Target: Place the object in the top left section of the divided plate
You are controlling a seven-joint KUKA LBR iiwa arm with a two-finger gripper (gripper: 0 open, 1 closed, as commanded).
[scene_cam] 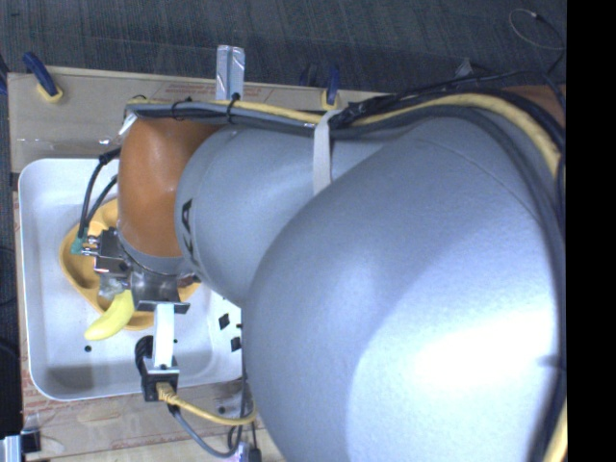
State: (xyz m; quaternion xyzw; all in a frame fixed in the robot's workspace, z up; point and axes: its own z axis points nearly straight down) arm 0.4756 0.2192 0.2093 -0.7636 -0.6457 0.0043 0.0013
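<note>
Hand [114, 275] sits low over the yellow divided plate [73, 258] in the left shallow white bin [43, 258], but the wrist and its orange band [154, 186] hide the fingers, so I cannot tell whether they are spread or pressed together. A yellow plastic banana [111, 318] lies just below the hand, one end over the plate's near rim and the other on the bin floor. The grey arm [404, 277] covers most of the tabletop [77, 99].

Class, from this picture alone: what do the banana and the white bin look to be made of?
Banana: probably moulded plastic, a toy; evenly bright yellow, smooth, no blemishes.
White bin: likely plastic, semi-gloss; rounded corners, soft sheen along its floor. Neither is certain from looks.
</note>
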